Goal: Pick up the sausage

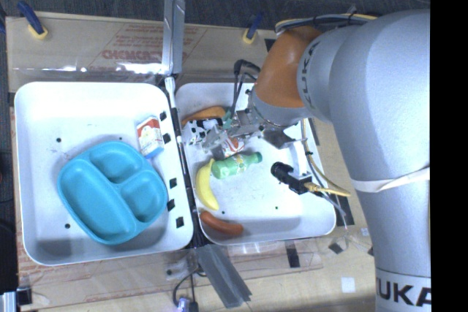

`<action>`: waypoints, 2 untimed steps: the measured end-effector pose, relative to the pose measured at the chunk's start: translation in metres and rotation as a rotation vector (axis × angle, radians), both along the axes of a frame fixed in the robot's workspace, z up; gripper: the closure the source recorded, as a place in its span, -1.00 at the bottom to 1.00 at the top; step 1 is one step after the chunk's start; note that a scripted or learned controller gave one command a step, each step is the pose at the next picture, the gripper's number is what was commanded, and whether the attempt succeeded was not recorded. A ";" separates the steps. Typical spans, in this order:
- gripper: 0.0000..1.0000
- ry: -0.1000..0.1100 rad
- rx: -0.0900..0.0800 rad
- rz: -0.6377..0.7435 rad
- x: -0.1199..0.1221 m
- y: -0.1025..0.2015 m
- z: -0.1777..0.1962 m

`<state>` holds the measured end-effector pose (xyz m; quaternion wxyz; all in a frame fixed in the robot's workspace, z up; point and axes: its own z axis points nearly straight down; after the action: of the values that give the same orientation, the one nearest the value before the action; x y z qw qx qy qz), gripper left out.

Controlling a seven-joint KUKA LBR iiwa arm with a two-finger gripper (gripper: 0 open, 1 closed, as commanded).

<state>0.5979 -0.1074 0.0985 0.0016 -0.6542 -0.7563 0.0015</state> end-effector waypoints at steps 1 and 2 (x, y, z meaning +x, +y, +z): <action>-1.00 0.003 0.001 -0.084 -0.061 -0.048 -0.010; -1.00 0.001 0.000 -0.094 0.006 -0.098 -0.010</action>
<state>0.6043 -0.2051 0.0887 0.0022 -0.6890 -0.7247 0.0016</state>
